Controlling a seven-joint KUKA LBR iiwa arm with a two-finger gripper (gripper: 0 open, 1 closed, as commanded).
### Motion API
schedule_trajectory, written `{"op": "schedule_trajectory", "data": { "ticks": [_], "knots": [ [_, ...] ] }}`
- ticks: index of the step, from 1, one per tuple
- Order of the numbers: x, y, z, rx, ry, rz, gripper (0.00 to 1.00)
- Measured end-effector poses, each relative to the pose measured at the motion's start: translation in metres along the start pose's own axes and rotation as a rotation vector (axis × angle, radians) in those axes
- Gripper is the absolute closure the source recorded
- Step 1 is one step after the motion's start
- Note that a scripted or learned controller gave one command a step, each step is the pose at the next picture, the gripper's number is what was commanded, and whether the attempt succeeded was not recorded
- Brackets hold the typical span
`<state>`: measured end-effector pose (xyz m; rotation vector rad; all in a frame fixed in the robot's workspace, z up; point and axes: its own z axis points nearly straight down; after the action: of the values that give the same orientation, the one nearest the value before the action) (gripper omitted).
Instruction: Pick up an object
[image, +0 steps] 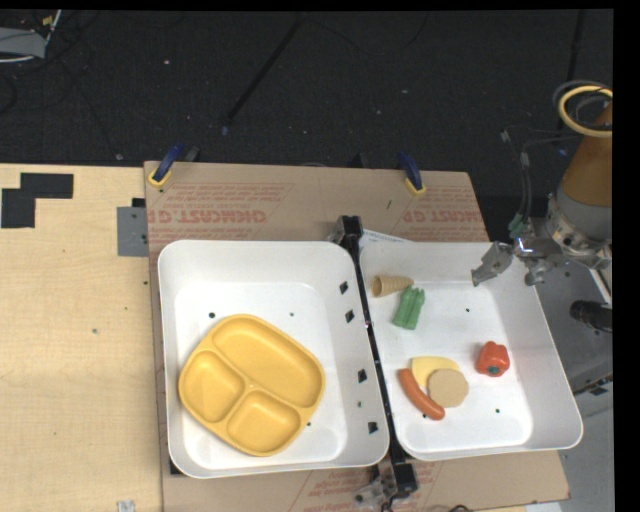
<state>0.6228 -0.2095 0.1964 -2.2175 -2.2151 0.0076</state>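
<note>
red print on the cardboard sheet (300, 205) under the bins reads upside down from here; it looks like "chemcast" twice, with smaller lines under each that are too fine to read.

the gripper (512, 262) sits above the far right corner of the right bin (545, 400), with the orange band of the arm (588, 170) behind it. its two grey fingers (490, 266) look spread somewhat apart, with nothing between them, and they touch none of the toys.

the toy food lies in the right bin: a green block (408, 308) tilted beside a tan cone (391, 285) near the bin's far left, a red pepper (492, 358) toward the right wall, and near the front a red sausage (421, 394) touching a tan round disc (447, 387) that overlaps a yellow slice (430, 366). the pepper is the nearest of these to the gripper, yet apart from it.

the left bin (190, 275) holds a yellow divided plate (251, 383) with three compartments. two blue and yellow clamps (165, 172) grip the cardboard's far edge.
</note>
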Motion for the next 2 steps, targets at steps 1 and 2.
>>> {"op": "schedule_trajectory", "data": {
  "ticks": [1,2],
  "knots": [
    [0.000,0.002,-0.005,-0.009,-0.002,-0.001,0.00],
    [-0.001,-0.001,0.058,-0.003,0.000,-0.002,0.00]
  ]
}}
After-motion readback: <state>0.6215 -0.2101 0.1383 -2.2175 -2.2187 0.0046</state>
